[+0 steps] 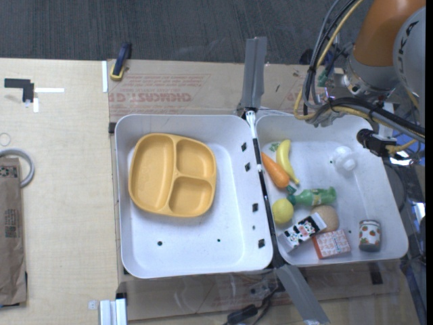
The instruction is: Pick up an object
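The right bin (379,202) holds several items. A banana (285,158) and a carrot (274,170) lie by its left wall. Below them are a green bottle (312,196), a lemon (282,210), a brown potato (327,217), a black-and-white carton (301,231), a red box (331,244) and a small can (369,235). A clear cup (344,161) lies near the middle. My gripper (323,105) hangs among cables over the bin's far left corner, apart from all of these objects.
The left bin (196,249) carries a yellow divided plate (172,175). A grey divider post (254,73) rises between the bins at the back. The arm's orange band (389,26) and cables crowd the upper right. A brown bag (10,229) lies on the bench at far left.
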`<state>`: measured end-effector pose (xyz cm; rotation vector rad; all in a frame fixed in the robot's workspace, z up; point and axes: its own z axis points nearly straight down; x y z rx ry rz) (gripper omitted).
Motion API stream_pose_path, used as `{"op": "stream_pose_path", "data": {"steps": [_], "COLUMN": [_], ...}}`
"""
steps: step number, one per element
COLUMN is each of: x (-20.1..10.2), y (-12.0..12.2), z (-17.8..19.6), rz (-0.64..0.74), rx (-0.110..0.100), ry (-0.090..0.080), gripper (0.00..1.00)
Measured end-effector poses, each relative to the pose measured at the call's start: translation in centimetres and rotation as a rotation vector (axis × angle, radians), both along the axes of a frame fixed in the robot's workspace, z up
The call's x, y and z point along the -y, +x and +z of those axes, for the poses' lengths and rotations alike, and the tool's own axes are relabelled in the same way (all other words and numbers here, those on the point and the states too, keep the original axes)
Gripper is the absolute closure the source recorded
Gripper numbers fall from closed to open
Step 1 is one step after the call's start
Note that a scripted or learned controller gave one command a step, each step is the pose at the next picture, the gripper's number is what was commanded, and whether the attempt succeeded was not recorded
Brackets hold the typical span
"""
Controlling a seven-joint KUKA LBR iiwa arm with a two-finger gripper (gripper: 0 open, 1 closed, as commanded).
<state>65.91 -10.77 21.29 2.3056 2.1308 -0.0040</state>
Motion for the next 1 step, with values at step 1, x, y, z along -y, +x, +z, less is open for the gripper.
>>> {"op": "stream_pose_path", "data": {"steps": [1], "x": [6.72], "y": [-0.04], "z": [-0.7], "rz": [0.041], "rx": [0.0], "ry": [0.0], "gripper": [1.0]}}
